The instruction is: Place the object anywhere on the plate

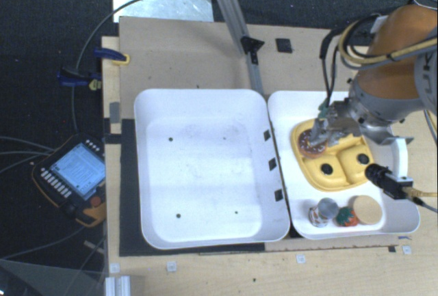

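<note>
A yellow plate [344, 178] with two dark holes lies in the right white bin [287, 117]. On the plate's left part rests a small brown ring-shaped object [312, 145] with light specks, like a doughnut. My gripper [323, 129] hangs right over that object, reaching down from the grey and orange arm [400, 48] at the right. The gripper's body hides part of the object, and whether they touch is unclear.
Along the right bin's front edge lie a grey ball [327, 207], a red and green fruit-like piece [346, 217] and a tan disc [367, 208]. The left white bin [198, 165] stands beside it. A black cable connector [383, 180] sticks out over the plate's right side.
</note>
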